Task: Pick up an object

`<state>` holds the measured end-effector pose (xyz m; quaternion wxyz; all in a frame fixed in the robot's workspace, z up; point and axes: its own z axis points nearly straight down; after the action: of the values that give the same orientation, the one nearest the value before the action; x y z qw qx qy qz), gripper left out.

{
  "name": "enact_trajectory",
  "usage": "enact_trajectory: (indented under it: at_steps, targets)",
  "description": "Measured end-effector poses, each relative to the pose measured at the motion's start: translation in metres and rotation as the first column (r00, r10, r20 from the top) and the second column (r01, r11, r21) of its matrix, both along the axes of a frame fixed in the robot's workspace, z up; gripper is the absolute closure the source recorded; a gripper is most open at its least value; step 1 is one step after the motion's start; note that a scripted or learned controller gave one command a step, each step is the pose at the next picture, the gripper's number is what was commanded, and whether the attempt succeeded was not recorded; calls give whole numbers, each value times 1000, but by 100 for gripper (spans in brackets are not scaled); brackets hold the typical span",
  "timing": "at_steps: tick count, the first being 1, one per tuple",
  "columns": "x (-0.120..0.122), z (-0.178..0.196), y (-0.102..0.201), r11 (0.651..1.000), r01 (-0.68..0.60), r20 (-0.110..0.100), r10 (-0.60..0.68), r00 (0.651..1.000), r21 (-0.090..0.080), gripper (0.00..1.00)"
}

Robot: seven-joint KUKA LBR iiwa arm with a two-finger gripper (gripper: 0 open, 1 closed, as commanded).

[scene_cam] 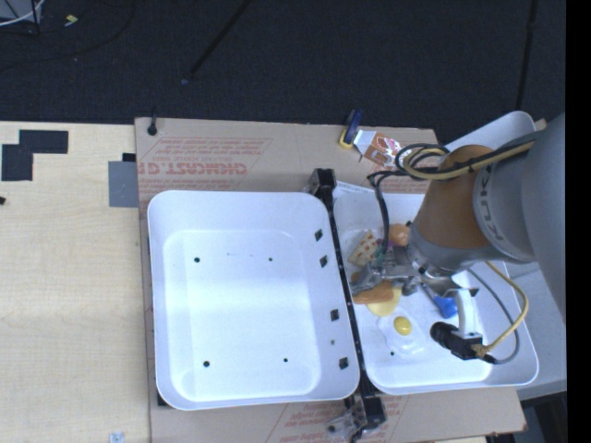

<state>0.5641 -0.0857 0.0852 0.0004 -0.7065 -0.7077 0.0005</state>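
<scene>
Pincer [383, 270] is down in the right bin [517, 372], buried in the clutter; can't tell what state it's in or whether it has anything. Nearest candidates: orange-tan piece [374, 294] just below it, waffle-patterned piece [366, 245] just above, small yellow round item [403, 325] further down. All look like light, rigid, smooth toy plastic, likely slippery. Best bet: pinch the orange-tan piece across its narrow width. Left bin [166, 247] isn't involved.

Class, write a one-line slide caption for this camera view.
Robot arm reaches into the right bin among small objects; left bin beside it.
</scene>
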Motion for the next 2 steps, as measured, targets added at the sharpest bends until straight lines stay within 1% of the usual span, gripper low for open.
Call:
enact_trajectory:
  at_steps: [1,2]
  targets:
    - [7,20,-3,1000,5,16,-5,1000,3,100]
    - [11,8,-6,1000,6,11,-6,1000,-3,100]
